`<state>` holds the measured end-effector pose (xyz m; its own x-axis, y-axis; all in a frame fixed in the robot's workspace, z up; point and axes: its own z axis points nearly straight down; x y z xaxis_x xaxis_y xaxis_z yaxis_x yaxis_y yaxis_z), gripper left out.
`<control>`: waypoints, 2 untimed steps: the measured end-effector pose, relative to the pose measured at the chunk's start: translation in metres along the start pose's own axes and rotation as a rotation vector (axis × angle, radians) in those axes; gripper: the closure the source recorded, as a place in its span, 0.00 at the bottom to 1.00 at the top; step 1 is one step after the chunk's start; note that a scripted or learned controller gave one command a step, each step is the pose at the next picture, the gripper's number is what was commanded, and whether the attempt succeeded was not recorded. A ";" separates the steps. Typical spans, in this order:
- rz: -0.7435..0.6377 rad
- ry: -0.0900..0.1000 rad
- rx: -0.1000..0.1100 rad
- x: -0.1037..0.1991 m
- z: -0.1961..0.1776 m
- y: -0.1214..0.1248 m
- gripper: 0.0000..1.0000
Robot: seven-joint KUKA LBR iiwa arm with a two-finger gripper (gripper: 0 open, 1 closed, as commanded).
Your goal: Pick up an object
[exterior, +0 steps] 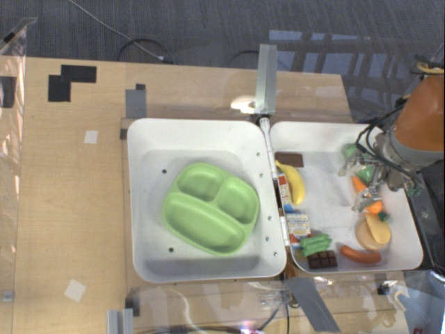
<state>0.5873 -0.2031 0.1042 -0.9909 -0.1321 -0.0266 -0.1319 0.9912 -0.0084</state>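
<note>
White bins (201, 134), two; one green plate (211, 207); one banana (294, 181).

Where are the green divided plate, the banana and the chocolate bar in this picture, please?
green divided plate (211, 207), camera view, on the ridge between compartments.
banana (295, 182), camera view, mid-length of the peel.
chocolate bar (322, 259), camera view, centre of its top.
</note>
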 end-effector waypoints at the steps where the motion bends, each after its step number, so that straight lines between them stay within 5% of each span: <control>1: 0.026 0.014 -0.005 -0.002 0.015 0.010 0.00; 2: 0.021 -0.002 0.000 -0.008 -0.001 0.010 1.00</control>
<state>0.5937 -0.1924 0.1051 -0.9934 -0.1110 -0.0285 -0.1108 0.9938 -0.0082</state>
